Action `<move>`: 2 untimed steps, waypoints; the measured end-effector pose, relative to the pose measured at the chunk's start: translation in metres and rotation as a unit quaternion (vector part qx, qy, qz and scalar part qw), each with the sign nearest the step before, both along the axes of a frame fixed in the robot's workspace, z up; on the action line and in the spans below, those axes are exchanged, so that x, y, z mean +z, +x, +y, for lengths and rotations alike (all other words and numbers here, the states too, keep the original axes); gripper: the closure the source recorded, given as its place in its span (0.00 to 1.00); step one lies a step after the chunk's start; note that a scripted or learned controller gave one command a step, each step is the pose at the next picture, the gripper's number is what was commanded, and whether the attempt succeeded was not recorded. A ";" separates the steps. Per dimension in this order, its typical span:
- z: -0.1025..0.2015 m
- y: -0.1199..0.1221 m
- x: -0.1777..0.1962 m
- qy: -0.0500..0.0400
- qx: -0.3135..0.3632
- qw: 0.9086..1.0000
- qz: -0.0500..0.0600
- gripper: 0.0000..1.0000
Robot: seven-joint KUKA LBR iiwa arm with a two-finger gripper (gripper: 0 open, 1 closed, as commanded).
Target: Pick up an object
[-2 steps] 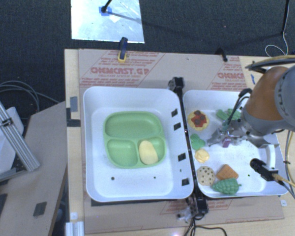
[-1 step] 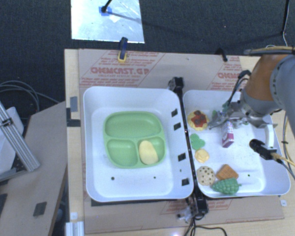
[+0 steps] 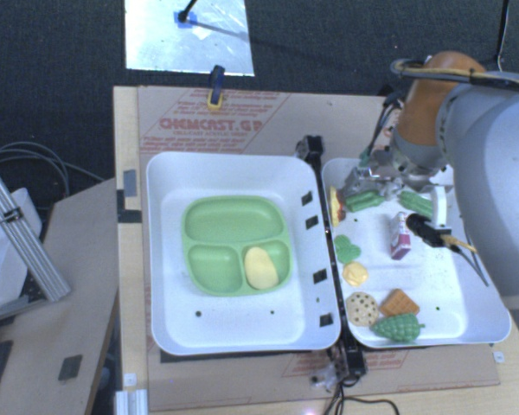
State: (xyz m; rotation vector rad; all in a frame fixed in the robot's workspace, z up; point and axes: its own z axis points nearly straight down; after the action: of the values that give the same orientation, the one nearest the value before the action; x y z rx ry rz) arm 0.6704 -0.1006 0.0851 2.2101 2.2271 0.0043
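Hovering low at the right bin's (image 3: 480, 314) far edge, pincer (image 3: 369, 182) state impossible to tell; green toy piece (image 3: 362, 201) lying just beneath, touching the bin floor.

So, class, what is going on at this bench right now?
A grey robot arm reaches in over the right bin, which holds a scatter of toy food: green pieces, a round cookie, a cracker and a small bottle. Its gripper sits at the bin's far end, near a green piece. The left bin holds a green divided tray with a yellow piece in one lower compartment. Nothing looks lifted yet.
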 end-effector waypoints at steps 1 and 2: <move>-0.062 -0.001 0.064 -0.001 -0.005 1.000 -0.002 0.00; -0.004 -0.001 -0.002 0.002 0.000 1.000 0.001 0.00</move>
State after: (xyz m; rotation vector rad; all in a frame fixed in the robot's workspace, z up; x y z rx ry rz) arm 0.6696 -0.1043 0.0835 2.2133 2.2301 0.0063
